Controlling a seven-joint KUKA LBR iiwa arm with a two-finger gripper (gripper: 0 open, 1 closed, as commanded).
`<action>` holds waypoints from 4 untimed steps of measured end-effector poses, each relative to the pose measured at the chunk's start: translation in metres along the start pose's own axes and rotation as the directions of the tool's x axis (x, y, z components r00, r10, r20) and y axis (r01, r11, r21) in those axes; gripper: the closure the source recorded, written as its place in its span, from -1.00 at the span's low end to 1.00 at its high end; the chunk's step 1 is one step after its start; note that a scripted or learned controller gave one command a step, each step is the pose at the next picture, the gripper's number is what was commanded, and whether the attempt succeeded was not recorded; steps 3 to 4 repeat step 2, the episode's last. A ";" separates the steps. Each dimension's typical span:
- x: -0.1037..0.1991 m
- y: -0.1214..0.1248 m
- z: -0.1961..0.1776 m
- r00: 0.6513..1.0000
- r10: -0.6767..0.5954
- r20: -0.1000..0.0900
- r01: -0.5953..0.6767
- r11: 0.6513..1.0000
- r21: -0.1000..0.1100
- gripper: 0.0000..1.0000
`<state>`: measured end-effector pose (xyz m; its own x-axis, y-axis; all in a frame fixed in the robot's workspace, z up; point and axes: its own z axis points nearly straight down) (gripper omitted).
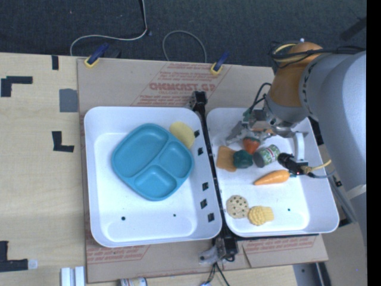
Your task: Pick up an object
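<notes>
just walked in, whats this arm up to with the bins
The grey arm reaches into the right bin, its end effector down among a cluster of toy food: a small can, a carrot, a teal piece and an orange block. Nothing looks lifted yet. The left bin holds a blue divided plate.

Even, bright overhead light with soft shadows, mild glare on the white bins (95, 159), slightly soft focus throughout
</notes>
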<state>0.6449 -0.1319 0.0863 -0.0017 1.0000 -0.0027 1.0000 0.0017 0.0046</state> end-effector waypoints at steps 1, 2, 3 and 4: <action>0.000 0.001 -0.011 1.000 0.000 0.001 0.000 1.000 -0.001 1.00; 0.053 0.016 -0.105 1.000 -0.005 -0.004 0.005 1.000 -0.005 1.00; 0.053 0.016 -0.105 1.000 -0.005 -0.004 0.005 1.000 -0.005 1.00; 0.053 0.016 -0.105 1.000 -0.005 -0.004 0.005 1.000 -0.005 1.00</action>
